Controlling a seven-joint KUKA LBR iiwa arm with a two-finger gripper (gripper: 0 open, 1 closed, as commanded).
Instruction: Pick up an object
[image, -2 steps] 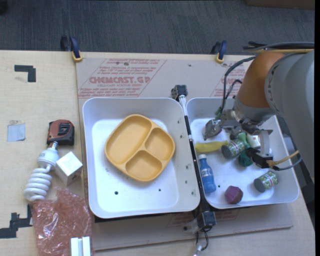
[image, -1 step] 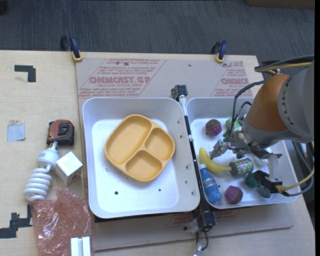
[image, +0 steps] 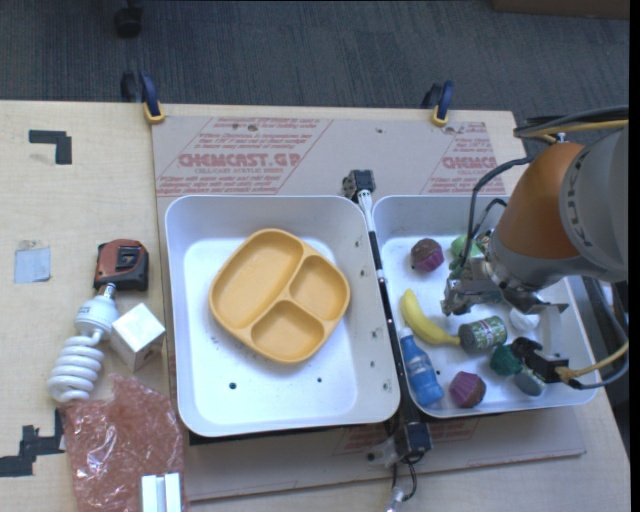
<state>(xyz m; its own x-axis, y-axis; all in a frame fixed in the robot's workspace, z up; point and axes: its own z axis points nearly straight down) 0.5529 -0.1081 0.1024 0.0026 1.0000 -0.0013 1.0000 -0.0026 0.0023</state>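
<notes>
The right bin (image: 395, 215) holds a yellow banana (image: 424, 322), a green can (image: 484, 333) lying on its side, a blue bottle (image: 420, 371), a dark purple fruit (image: 427, 254), a magenta object (image: 467, 389), a dark green object (image: 508, 359) and a light green piece (image: 459, 246) partly behind the arm. My gripper (image: 462, 300) points down over the middle of this bin, between the banana and the can, just above the can's left end. The wrist hides part of the bin's right side.
The left bin (image: 190, 330) holds a yellow divided plate (image: 280, 295). On the bench to the left lie a tape measure (image: 122, 265), a spiral light bulb (image: 82, 350), a white cube (image: 138, 333) and pink bubble wrap (image: 120, 445).
</notes>
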